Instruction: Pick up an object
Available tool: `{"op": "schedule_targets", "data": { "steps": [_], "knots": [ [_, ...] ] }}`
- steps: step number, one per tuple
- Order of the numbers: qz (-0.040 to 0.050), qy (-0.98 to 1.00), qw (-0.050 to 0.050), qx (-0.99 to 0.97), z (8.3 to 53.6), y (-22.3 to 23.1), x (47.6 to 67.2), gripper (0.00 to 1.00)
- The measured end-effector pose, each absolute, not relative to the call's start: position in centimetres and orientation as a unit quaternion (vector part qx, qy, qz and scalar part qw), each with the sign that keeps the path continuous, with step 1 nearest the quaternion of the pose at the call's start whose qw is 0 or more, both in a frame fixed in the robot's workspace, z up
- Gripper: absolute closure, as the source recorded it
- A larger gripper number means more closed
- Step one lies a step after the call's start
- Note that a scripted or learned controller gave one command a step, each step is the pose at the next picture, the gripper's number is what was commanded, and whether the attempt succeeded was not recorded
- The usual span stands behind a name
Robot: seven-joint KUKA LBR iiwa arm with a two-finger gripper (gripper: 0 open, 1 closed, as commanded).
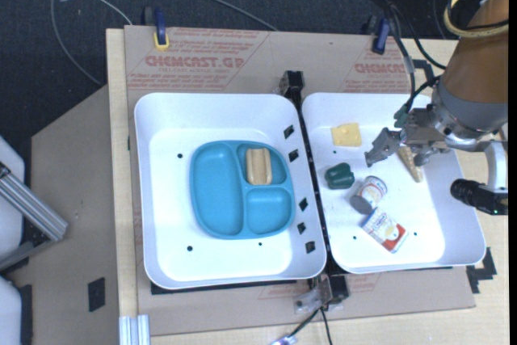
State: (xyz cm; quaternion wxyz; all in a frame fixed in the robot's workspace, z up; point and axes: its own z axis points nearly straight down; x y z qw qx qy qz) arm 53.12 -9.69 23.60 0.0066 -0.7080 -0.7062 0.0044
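Observation:
My gripper hangs over the upper right part of the right bin, with its fingers spread open and nothing clearly clamped between them. A small tan stick-like piece lies just under the right finger; I cannot tell whether they touch. To the gripper's left lie a yellow cheese-like wedge and a dark green pepper-like piece. Below those sit a small round can and a white and red packet.
The left bin holds a blue divided plate with a tan block in its upper right compartment. A black divider strip with clips runs between the bins. A black fitting juts over the right bin's right edge.

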Motion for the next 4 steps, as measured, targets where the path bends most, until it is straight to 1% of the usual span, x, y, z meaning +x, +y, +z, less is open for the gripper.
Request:
{"op": "schedule_targets", "data": {
  "steps": [1,2,4],
  "knots": [
    [0.0001,-0.707,0.001,-0.707,24.3,-9.7,53.4,0.0],
    [0.0013,-0.707,0.003,-0.707,18.7,-8.9,52.7,0.0],
    [0.0016,-0.707,0.003,-0.707,8.9,-9.4,52.2,0.0]
  ]
}}
